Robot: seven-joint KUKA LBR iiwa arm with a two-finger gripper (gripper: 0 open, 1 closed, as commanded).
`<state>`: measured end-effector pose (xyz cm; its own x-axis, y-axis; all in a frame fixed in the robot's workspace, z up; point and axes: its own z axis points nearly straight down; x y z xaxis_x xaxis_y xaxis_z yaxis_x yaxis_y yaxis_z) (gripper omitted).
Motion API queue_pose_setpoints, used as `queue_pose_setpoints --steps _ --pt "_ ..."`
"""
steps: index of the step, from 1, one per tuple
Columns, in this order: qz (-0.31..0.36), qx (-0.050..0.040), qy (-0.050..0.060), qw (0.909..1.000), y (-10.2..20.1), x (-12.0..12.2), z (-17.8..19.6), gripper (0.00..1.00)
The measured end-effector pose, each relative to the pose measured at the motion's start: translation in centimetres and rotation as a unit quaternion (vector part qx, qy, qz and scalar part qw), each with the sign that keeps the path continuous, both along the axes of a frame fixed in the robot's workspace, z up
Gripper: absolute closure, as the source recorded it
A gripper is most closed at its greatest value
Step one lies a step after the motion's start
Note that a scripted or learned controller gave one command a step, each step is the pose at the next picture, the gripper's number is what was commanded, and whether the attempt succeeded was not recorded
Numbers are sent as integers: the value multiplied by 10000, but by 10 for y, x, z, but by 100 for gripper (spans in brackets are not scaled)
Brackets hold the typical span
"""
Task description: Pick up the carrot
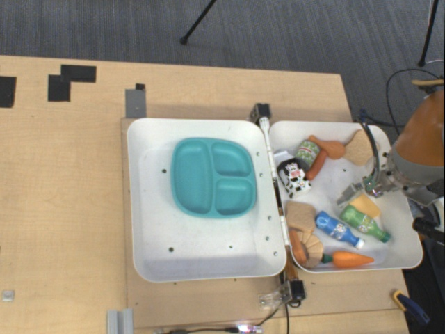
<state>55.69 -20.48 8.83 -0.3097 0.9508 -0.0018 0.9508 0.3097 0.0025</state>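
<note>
Step in hand, as I read it: approach, carrot not yet grasped. Landmark = teal plate (212, 177).

Arm (424, 141) comes in well right of the plate, over the far edge of the right bin (410, 256). Gripper (361, 190) hangs over that bin's middle, near a yellow wedge (366, 206). Pincer state: cannot tell, the tip is too small and cluttered to read. Nothing visibly held.

Carrot (351, 259) lies flat, right of the plate and lower, against the right bin's near wall, tip pointing away from the plate. To do it well: move toward that near wall, turn the wrist so the jaws close across the carrot's width, and come down on its thick middle. Risks: the wall right beside it, and tan bread-like pieces (306, 239) touching or nearly touching its green end.

Containers, big to small:
- Left bin (139, 207): holds the plate, roughly centred.
- Right bin: blue bottle (338, 229), green bottle (365, 223), black-and-white cow toy (295, 176), green can (308, 150), sausage-like orange piece (327, 148), carrot.
- Plate: three compartments.
</note>
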Motion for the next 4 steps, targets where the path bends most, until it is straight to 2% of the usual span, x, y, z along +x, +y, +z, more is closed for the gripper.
queue_pose_setpoints --steps 1,2,3,4 --pt "21 -10 -43 10000 1 4 11 100" --pt "17 -9 -40 10000 1 4 11 0" --pt "2188 -14 -19 9758 -1 -50 0 0" --pt "2172 -41 -85 9761 0 -45 12 100"
